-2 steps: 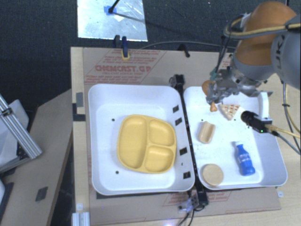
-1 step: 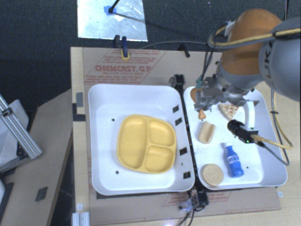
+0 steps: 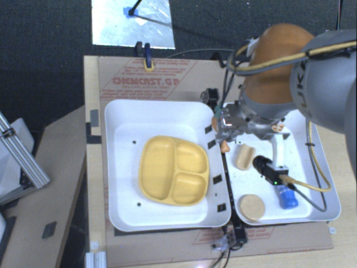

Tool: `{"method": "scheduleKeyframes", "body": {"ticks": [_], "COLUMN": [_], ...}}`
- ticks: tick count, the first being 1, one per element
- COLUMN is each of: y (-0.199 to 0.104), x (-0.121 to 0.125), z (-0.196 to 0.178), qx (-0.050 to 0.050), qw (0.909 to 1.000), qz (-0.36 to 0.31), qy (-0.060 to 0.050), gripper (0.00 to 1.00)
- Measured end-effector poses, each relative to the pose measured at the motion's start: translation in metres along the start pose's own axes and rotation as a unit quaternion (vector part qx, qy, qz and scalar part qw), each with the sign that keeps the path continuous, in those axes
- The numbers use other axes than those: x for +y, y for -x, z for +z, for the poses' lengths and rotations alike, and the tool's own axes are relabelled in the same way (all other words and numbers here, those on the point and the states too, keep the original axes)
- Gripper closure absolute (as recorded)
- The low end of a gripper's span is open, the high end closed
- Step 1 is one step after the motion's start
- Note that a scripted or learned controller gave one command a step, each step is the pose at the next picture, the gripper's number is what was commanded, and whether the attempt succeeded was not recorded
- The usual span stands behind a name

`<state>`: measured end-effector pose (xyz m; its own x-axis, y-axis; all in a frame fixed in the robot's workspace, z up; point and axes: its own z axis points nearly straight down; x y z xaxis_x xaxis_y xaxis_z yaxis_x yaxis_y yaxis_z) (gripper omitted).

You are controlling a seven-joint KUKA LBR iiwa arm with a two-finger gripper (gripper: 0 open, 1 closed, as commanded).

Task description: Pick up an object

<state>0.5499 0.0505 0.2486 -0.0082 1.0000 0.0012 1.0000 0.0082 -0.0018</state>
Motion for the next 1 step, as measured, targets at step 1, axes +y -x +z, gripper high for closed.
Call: {"method": "scheduleKeyframes", "body": {"ticks": [1], "y": [-0.0444], "x": [-0.0173], "z": [0.0039], "qx": [0.0], "qw": [1.0], "qz": [0.0], "qy": [0.001], "gripper": [1.0]}}
